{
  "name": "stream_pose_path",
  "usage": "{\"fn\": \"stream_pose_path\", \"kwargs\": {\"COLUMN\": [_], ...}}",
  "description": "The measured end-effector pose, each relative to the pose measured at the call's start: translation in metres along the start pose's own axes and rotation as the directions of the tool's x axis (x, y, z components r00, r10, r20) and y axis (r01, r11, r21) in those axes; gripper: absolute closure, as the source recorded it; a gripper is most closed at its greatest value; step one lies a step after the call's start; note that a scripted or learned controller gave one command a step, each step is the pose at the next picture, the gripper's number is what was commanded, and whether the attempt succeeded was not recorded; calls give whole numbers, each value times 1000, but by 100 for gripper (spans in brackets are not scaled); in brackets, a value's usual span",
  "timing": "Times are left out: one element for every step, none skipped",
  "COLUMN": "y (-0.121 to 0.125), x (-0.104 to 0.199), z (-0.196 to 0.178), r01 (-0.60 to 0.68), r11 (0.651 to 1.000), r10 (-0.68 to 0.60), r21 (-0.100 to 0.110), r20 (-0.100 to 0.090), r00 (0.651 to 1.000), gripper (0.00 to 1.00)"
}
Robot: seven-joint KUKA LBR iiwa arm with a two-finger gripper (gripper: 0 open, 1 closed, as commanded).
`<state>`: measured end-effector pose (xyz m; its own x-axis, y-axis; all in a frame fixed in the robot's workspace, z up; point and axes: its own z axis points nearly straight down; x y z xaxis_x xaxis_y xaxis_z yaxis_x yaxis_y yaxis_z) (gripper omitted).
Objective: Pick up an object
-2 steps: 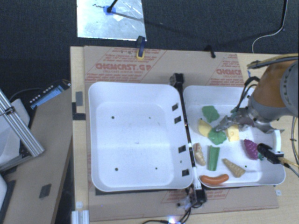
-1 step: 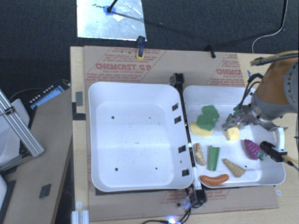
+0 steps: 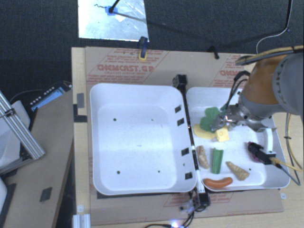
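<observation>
Lowest in frame, an orange sausage [image 3: 218, 182] lies along the right bin's [image 3: 280, 175] bottom edge. Higher up, the claw [image 3: 222, 122] partly hides a green piece [image 3: 208, 119], touching it; its grip is unclear.

A single fixed camera looks down at a slant from above the bench, far enough back to take in both shallow white plastic bins [image 3: 137, 137], the brown cardboard sheet [image 3: 128, 65] beneath them and dark carpet [image 3: 38, 32] beyond.
</observation>
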<state>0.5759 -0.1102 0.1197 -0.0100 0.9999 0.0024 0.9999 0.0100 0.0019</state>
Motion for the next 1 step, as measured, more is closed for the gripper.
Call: {"fn": "stream_pose_path", "kwargs": {"y": [63], "x": [63], "z": [-70], "r01": [2], "r11": [1000], "r10": [-2], "r21": [-11], "r20": [1], "r00": [1000], "gripper": [100]}}
